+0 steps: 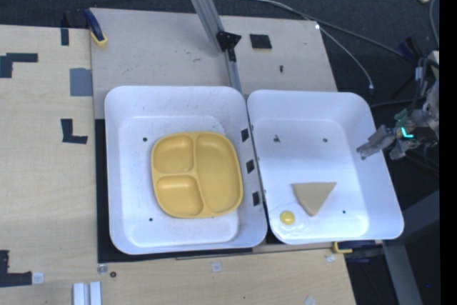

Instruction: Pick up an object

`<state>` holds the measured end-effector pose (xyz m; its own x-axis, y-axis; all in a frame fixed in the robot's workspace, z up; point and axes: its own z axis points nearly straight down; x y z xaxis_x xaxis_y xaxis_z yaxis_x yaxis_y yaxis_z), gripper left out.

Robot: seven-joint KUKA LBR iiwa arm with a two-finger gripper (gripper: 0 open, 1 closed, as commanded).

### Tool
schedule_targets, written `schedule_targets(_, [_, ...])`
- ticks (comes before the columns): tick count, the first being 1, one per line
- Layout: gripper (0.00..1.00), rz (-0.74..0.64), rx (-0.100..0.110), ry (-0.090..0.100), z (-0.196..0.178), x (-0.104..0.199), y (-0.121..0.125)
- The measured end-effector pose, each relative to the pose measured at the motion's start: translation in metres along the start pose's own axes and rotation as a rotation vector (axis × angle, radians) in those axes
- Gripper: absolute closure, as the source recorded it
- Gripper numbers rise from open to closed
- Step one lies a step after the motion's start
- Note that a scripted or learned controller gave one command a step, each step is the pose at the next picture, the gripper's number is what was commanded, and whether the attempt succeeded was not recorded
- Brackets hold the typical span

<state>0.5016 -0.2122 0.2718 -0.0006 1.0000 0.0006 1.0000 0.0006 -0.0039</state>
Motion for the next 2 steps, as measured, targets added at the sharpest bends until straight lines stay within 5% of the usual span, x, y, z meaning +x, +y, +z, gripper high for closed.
schedule_targets(1, [0.0, 0.0, -0.003, -0.001, -0.001, 0.0, 0.001])
schedule_targets(2, [0.0, 0.0, 0.002, 0.001, 0.049, 0.008, -0.006])
